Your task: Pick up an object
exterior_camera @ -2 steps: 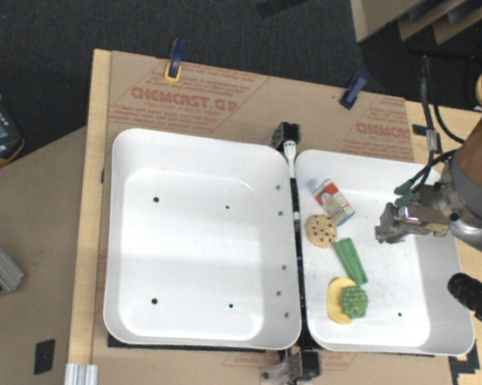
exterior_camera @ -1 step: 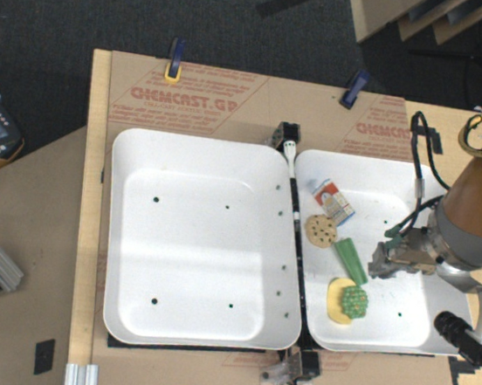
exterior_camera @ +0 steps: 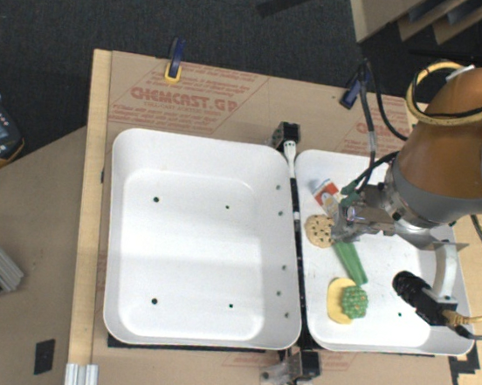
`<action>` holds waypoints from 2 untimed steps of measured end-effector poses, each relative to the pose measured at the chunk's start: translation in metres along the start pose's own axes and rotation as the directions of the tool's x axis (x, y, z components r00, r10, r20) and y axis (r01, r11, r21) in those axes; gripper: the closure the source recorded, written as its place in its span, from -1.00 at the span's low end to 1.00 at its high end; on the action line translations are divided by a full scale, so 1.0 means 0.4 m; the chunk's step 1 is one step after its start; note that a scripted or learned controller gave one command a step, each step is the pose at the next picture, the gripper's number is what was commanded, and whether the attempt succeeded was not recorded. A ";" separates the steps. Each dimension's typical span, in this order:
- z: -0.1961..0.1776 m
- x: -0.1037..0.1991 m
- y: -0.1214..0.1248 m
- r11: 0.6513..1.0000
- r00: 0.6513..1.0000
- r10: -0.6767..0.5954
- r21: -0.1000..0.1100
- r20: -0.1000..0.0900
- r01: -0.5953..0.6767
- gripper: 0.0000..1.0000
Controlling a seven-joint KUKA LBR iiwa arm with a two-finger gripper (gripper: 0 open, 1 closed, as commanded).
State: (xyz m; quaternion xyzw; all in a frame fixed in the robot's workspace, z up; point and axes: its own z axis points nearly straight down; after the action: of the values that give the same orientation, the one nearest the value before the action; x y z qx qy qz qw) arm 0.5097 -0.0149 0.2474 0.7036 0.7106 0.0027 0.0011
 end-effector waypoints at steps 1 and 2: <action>0.072 -0.193 -0.084 1.000 1.000 0.018 0.011 0.003 -0.018 1.00; -0.112 0.049 -0.043 1.000 1.000 -0.001 -0.003 0.000 0.001 1.00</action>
State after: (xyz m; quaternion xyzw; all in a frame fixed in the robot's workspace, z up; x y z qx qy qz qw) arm 0.4922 0.0045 0.2921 0.7032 0.7110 0.0038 0.0022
